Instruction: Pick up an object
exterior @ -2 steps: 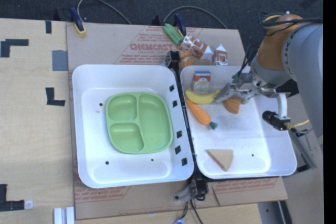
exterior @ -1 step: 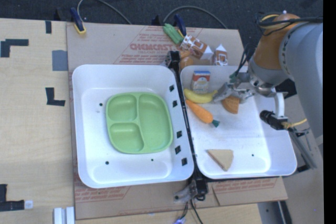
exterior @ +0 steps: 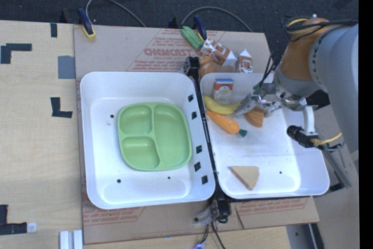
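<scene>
Right bin's (exterior: 317, 181) near half lies open around the wedge (exterior: 245, 175); banana (exterior: 219, 107), carrot (exterior: 224, 122) and carton (exterior: 222, 90) crowd its far-left corner.

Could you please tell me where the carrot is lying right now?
The carrot lies in the right bin, toward its upper left, just below the banana and left of the claw.

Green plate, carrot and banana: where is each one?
green plate (exterior: 154, 136), camera view, centre divider.
carrot (exterior: 223, 121), camera view, middle of orange body.
banana (exterior: 217, 107), camera view, middle of yellow curve.
</scene>
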Controlling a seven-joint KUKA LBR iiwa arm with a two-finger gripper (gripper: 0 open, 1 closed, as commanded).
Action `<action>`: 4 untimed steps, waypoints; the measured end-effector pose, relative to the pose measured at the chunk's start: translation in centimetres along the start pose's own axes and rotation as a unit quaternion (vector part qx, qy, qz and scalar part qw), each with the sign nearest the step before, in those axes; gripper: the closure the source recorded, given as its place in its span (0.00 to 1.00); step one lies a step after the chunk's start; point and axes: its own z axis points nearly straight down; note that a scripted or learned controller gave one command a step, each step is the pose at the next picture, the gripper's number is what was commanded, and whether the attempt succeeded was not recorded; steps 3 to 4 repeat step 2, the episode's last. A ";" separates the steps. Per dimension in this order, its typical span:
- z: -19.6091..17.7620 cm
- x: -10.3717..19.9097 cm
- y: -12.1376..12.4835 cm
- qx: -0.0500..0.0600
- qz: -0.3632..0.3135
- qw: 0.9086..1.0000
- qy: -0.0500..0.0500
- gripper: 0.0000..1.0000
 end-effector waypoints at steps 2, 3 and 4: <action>-4.4 6.7 2.0 0.003 -0.001 1.000 0.003 1.00; -4.4 6.7 2.0 0.003 -0.001 1.000 0.003 1.00; -4.4 6.7 2.0 0.003 -0.001 1.000 0.003 1.00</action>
